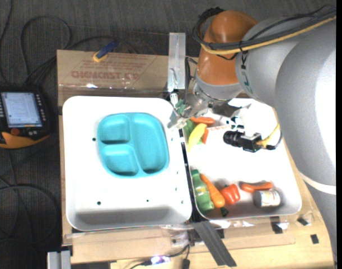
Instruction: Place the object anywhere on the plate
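Observation:
A turquoise plate (131,144) with three compartments lies in the left white bin (87,206). My gripper (181,116) hangs over the wall between the two bins, at the upper left corner of the right bin (288,184), just right of the plate's top right corner. Directly beside and below it is a small cluster of toy food: a yellow piece (197,132), a green piece (188,129) and an orange piece (203,120). Whether any of them is held is hidden by the wrist.
Along the right bin's front edge lie a green vegetable (200,186), a carrot (215,194), a red pepper (231,193), an orange piece (256,186) and a small can (267,198). A black unit with a cable (243,140) hangs off the arm. A cardboard sheet (112,69) lies behind the left bin.

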You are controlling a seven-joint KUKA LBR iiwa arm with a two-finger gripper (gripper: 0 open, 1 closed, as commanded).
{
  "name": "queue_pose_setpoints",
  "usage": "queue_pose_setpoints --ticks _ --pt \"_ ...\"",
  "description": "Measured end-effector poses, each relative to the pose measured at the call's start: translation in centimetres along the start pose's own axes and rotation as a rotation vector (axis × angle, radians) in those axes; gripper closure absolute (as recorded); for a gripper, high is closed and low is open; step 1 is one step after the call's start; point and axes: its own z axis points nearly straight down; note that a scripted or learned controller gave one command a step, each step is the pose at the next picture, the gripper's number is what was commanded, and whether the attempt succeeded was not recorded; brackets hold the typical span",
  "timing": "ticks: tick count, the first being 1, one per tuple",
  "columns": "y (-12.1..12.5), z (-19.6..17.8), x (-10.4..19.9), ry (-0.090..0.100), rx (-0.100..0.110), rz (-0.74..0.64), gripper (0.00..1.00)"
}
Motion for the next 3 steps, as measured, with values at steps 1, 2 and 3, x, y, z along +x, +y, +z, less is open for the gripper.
queue_pose_setpoints --ticks 1,2,3 --pt "2.0 1.9 5.7 0.001 0.002 0.032 1.00" --pt "1.0 6.2 14.3 0.003 0.002 -0.093 1.00" --pt "3.2 0.2 14.6 0.000 0.000 -0.007 1.00"
